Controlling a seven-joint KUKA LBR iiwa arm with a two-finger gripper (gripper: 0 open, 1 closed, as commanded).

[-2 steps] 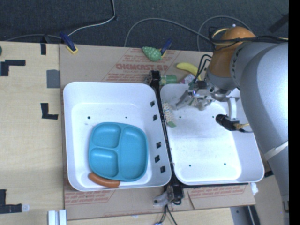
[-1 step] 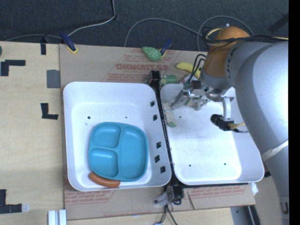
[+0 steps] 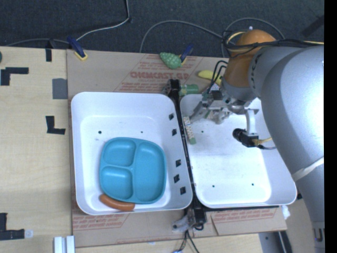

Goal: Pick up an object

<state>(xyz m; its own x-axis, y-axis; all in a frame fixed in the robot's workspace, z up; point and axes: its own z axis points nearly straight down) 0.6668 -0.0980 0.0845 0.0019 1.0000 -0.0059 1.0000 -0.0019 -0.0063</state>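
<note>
While the grey arm [image 3: 295, 94] reaches in over the right bin [image 3: 231, 188], its end effector [image 3: 213, 109] hangs low at that bin's far end, close to the divider between the two bins. Whether it is open or closed I cannot tell, since the metal parts there blur together, and nothing can be made out in its grasp.

The left bin [image 3: 89, 115] holds a blue sectioned plate [image 3: 132, 169] (three compartments, lying flat) toward its near end. An orange sausage-shaped object [image 3: 117, 203] lies just beside the plate's near edge, touching or almost touching it, against the left bin's near wall.

A small pale item [image 3: 190, 136] lies in the right bin just beside the divider, near the end effector.

Beyond the far end of the right bin, on the cardboard sheet [image 3: 105, 73] covering the tabletop [image 3: 31, 157], sit a green object [image 3: 170, 59] and a yellow object [image 3: 208, 75], the latter partly hidden by the arm.
</note>
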